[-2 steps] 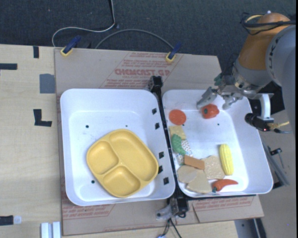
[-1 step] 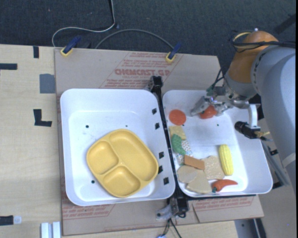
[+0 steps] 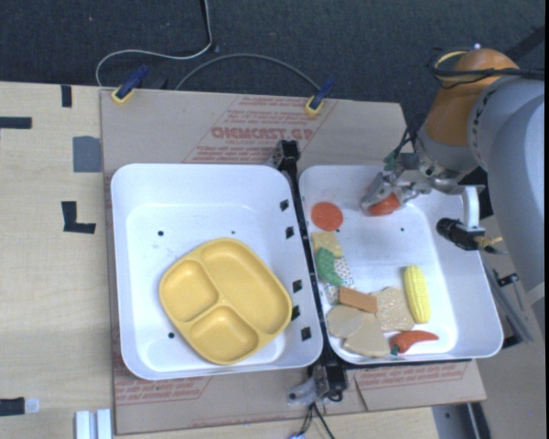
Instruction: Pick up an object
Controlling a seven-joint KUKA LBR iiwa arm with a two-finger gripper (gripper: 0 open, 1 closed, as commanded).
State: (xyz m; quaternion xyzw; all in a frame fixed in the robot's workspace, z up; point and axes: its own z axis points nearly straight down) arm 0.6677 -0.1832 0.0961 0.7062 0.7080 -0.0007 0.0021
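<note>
claw [image 3: 385, 197] in the right bin's [image 3: 457, 245] far part, fingers clamped on a small red-orange toy food piece [image 3: 383, 206], glossy, rounded, hanging just under the fingertips. red tomato slice [image 3: 327, 215] to its left; corn cob [image 3: 416, 293] nearer the camera.

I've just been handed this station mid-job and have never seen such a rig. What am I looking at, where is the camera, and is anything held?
One fixed camera looks down at a slant on a bench with two white bins. The grey arm with an orange band reaches in from the right. Its gripper sits at the top of the right bin, with an orange-red piece right at its tip; whether it is truly gripped I cannot tell. That bin also holds toy food: a red disc, corn, bread-like slices. The left bin holds a yellow divided tray.
</note>
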